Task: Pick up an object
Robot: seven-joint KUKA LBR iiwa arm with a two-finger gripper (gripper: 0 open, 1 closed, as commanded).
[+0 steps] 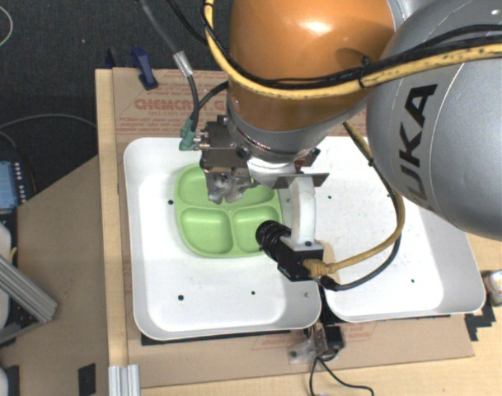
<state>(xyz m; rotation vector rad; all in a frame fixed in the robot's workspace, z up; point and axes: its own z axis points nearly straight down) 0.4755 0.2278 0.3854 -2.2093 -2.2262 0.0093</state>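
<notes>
The grey KUKA arm (pixel 448 114) reaches in from the right and fills the upper right of the view, its broad last link bearing part of the maker's lettering in black. Its glossy orange band (pixel 304 35) sits above the wrist and faces the camera, so the arm points steeply downward. Yellow and black cables loop around the band and trail off toward the lower right. Below the band a metal flange carries the gripper (pixel 226 186), which hangs low at the centre left, tips down. A white bracket with a black fitting stands just right of the gripper.
</notes>
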